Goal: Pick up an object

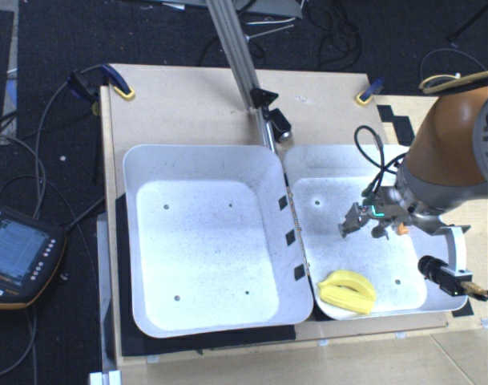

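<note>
**Yellow object tight in a bin corner; gripper poised above with little margin**

We find the gripper (357,224) over the middle of the right bin (308,163), at centre right of the frame, clear of the bin floor as far as we can judge. Its fingers (345,228) are too small and dark to read, so we cannot tell whether they are spread or pressed together; nothing shows between them.

The yellow object (348,290) lies at the lower edge of the right bin, near its lower-left corner, below and slightly left of the gripper and well apart from it.

Risks, in our judgement: the object sits close against the bin's sloped front wall, so a descending finger may strike the rim or wall instead of straddling the object. Its rounded, smooth form may also squirt sideways under an off-centre pinch.

Open room: the bin floor above and to the right of the object is bare, giving the cleaner approach. The left bin (139,167) offers wide space, across the ridge where the bins meet.
</note>
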Controlling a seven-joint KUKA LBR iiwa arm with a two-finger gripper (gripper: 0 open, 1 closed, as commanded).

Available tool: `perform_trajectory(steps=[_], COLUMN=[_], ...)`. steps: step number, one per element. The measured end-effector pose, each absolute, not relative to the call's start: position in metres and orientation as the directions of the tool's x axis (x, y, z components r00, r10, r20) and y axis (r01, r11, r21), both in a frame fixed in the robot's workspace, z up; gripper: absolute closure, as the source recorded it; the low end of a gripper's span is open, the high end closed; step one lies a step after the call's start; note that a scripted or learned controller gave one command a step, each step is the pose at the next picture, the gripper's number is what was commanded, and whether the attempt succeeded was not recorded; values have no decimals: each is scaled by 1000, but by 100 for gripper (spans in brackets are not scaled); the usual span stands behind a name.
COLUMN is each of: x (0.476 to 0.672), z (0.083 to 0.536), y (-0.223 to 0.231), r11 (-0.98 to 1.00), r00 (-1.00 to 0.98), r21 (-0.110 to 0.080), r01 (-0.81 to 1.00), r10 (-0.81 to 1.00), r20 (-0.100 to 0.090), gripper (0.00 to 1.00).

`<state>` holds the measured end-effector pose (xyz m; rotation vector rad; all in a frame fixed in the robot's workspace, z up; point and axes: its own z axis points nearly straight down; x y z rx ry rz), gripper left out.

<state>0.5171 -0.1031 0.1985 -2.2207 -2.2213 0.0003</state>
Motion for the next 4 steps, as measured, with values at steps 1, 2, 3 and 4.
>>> perform_trajectory(steps=[1,2,3,4], x=[517,525,524,525], z=[198,148,95,107], y=[-103,-98,-98,-98], r11=[0,1,0,0], r00=[0,-1,0,0], r21=[-1,-5,-5,0], r01=[1000,1000,1000,1000], r10=[1000,1000,1000,1000], r20=[0,1,1,0], gripper=[0,0,0,100])
